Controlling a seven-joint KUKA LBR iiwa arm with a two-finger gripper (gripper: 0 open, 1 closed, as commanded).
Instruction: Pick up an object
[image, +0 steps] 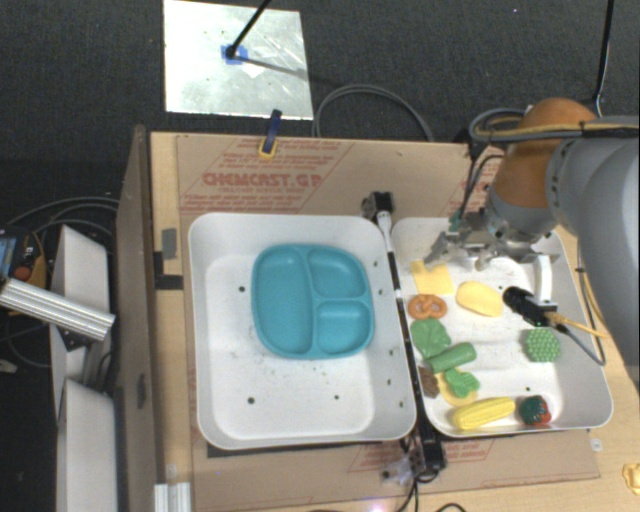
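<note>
A brown bench (300, 175) on dark carpet carries two shallow white bins side by side. The left white bin (225, 400) holds a teal plastic divided plate (310, 300) at its middle, with bare floor all round it.

The right white bin (590, 395) holds the candidates for the pick. A pale yellow wedge-shaped toy (432, 277) sits towards the far left corner, with a yellow oval toy (480, 298) just beside it. Along the left wall lie an orange pretzel toy (428, 307), a green leafy toy (430, 335), a green pickle-shaped toy (452, 355) and a small green chunk (462, 382). A yellow toy corn cob (483, 412) and a red toy fruit (535, 410) lie by the near edge, and a green bumpy ball (541, 345) lies towards the right wall.

The gripper (465, 250) hangs over the far edge of this bin, just behind the wedge and the oval. I cannot tell how wide it is open, and nothing shows in its hold.

By my reading, the pick is not done: every toy rests on the bin floor, so descent, closing and lifting all remain.

Room is tight along the left wall, where the toys crowd and touch. The oval and the ball have the most open floor about them, so they look the easier targets.
</note>
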